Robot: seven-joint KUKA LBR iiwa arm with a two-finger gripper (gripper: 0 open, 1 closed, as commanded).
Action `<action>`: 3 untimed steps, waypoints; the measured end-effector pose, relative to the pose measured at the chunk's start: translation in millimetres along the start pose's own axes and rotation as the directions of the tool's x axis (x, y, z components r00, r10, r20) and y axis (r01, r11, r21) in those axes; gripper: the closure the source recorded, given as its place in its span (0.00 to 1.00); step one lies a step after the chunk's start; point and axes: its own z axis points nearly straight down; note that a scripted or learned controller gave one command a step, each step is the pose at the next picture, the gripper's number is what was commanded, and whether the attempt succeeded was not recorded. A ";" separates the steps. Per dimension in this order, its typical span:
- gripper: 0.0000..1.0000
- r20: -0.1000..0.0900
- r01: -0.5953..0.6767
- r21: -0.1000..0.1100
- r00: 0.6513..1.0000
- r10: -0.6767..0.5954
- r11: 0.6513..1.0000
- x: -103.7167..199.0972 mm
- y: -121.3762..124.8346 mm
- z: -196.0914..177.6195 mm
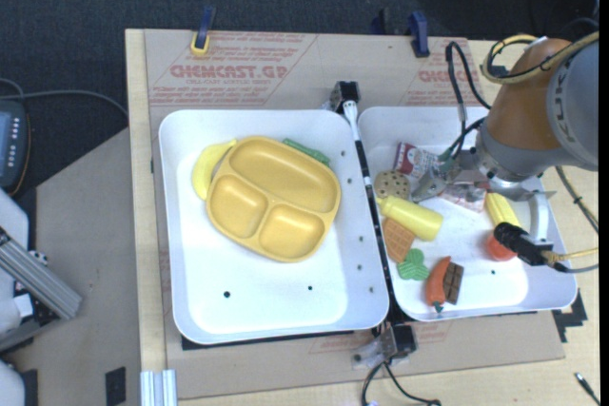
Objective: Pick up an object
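**A:** Over the right bin (pixel 561 295), near its back edge, the gripper (pixel 455 174) hangs low among the small toys. I cannot tell how it stands from this angle; the wrist hides it.

**B:** Where is something to pick?

**A:** Plenty, all crowded in that bin. A yellow block (pixel 411 216) lies toward the left wall, with a round cookie (pixel 389 184) touching its back end and an orange piece (pixel 397 242) just in front. A red packet (pixel 412 157) sits at the back edge, just beside the gripper. Near the front edge lie a green piece (pixel 413 268) and a red-and-brown piece (pixel 443 281).

**B:** So what could go wrong?

**A:** I judge crowding is the risk. Closing among neighbours may pinch two things, or nudge one aside and catch nothing. The packet looks flat and may slip out.

**B:** And the left bin (pixel 181 204)?

**A:** It holds a yellow divided tray (pixel 274 199), well apart from the gripper.
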 end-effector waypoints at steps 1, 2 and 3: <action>1.00 0.008 -0.001 -0.011 1.000 0.001 1.000 -2.7 2.3 -13.1; 1.00 -0.001 0.002 -0.003 1.000 -0.002 1.000 3.2 -2.0 -72.9; 1.00 0.001 0.001 -0.004 1.000 -0.001 1.000 -7.6 1.3 -128.3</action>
